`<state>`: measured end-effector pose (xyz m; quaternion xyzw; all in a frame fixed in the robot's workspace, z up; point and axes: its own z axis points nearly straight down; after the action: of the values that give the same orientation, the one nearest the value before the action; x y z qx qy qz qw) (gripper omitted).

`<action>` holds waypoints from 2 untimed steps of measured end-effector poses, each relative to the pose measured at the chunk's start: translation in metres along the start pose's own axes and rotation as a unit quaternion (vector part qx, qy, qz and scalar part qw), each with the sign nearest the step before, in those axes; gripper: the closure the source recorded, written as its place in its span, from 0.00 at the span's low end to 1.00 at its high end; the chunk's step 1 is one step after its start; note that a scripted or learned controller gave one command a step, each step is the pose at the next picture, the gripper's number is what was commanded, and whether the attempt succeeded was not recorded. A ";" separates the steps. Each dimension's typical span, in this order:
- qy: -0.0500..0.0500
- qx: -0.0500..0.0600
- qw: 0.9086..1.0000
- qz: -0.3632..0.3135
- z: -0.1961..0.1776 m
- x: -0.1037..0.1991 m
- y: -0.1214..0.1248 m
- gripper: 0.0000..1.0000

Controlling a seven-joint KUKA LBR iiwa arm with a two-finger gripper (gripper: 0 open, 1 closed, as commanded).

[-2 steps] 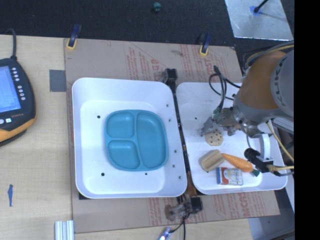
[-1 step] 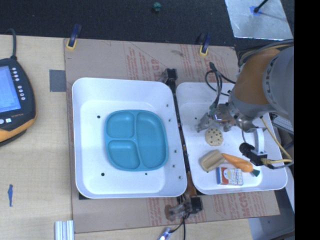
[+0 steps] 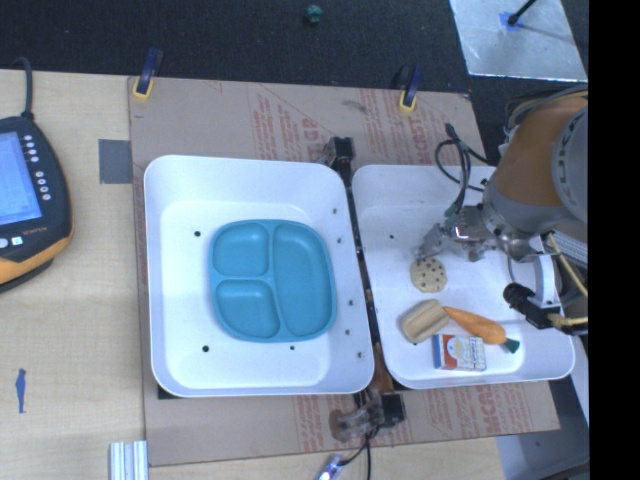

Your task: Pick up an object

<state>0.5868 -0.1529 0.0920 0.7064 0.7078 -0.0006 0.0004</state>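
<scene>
Step in hand: approaching, not yet grasping; nothing lifted out of the shallow white right bin (image 3: 385, 193).
Arm: grey arm with orange band (image 3: 540, 158) reaching in over the right edge of the right bin.
Gripper: two-finger metal gripper (image 3: 436, 242) hanging low over the middle of the right bin, pointing toward the bin's left wall.
Finger state: looking parted by a narrow gap, with nothing between the fingers.
Nearest thing: round beige cookie with dark spots (image 3: 429, 275), lying flat just below the fingertips, close to them; touching or apart, not possible to tell.
Other things in the right bin: tan bread-like block (image 3: 422, 320) near the bin's front edge, toward its left wall; orange toy carrot with green tip (image 3: 478, 325) touching or just beside the block on its right; small white carton with red and blue print (image 3: 459, 353) at the front edge, just under the carrot.
Left bin: shallow white left bin (image 3: 170, 193) bearing a light blue three-compartment plate (image 3: 271, 278) in its middle, well apart from the gripper.
Likely target: judging by closeness, the cookie.
Next move calling for: shifting a little toward the front edge to centre over the cookie, lowering until the fingers are flanking its rim, then closing and lifting.
Difficulty: the cookie looking thin and flat, so probably needing a very low grasp.
</scene>
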 end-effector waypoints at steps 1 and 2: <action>0.000 0.000 1.000 0.000 -0.010 -0.001 0.000 1.00; 0.000 0.000 1.000 0.000 -0.010 -0.001 0.000 0.00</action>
<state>0.5870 -0.1534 0.1022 0.7061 0.7081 -0.0007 0.0008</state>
